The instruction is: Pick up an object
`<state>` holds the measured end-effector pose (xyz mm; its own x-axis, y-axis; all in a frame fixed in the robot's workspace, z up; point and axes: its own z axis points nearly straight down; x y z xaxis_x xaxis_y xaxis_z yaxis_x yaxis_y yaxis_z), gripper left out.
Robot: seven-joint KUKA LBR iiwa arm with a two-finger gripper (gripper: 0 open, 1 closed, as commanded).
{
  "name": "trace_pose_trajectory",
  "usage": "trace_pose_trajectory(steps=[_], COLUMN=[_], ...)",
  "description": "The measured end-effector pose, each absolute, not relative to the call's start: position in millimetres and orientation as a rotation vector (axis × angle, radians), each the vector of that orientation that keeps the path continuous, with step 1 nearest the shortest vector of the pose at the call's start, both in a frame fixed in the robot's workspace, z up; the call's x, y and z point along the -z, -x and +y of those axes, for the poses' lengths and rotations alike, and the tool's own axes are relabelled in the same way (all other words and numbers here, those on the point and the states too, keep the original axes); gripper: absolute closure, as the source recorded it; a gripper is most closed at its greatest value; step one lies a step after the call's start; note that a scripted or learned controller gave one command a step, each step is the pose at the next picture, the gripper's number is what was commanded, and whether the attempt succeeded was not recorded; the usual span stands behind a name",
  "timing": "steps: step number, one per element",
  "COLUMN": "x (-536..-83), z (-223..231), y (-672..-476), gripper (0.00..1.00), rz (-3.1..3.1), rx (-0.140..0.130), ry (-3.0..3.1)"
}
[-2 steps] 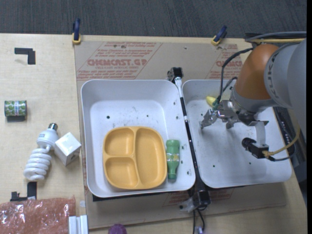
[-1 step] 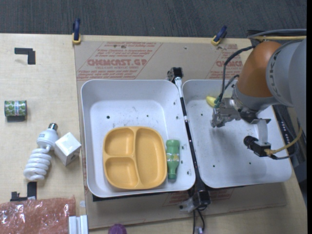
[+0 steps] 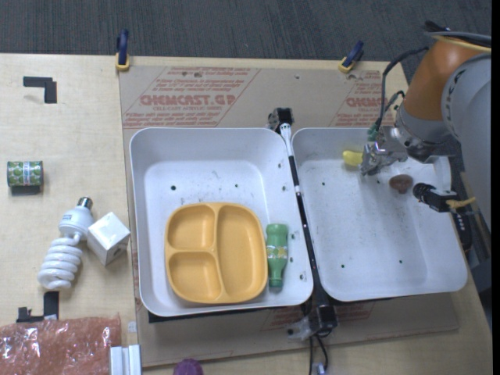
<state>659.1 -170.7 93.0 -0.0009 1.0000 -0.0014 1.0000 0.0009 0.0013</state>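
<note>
Step in hand: approach, as I judge it; my two-finger gripper [image 3: 373, 162] hangs low over the far part of the right-hand shallow white bin [image 3: 375, 272], and nothing has been lifted yet.

Claw state: I cannot tell how it is set, for the metal parts at the tip blur together from this height.

Nearest target: small yellow rounded object [image 3: 352, 158], lying on the bin floor near the far wall, just beside my tip on the side toward the middle divider; I cannot say whether it touches me.

Second candidate: small brown rounded lump [image 3: 401, 183], on the same floor, just beside my tip on the opposite side and a little nearer the camera.

Position of claw between them: roughly between the two, closer to the yellow one.

Next move, my judgement: shift a little toward the yellow object, centre over it, lower to the floor, close, then rise and check that something comes up with me.

Risk, my judgement: both pieces are small and low, so a slightly off-centre close could nudge one away or pinch only air; the far wall also leaves little room.

Other bin: left-hand shallow white bin [image 3: 203, 155] holds a yellow three-compartment plastic plate [image 3: 217, 252] and a green plastic bottle [image 3: 276, 255] lying beside the plate's right edge, both well apart from me.
</note>
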Motion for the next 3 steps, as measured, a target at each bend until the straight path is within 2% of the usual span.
trace_pose_trajectory(steps=[1,2,3], x=[-93.0,-92.8,-102.9], z=[-170.7,-123.3,-123.6], y=[-659.2,-659.0,-659.5], gripper=[0.00,0.00,1.00], rz=[2.222,2.224,2.225], rx=[0.000,0.001,0.001], ry=[-2.219,-2.218,-2.214])
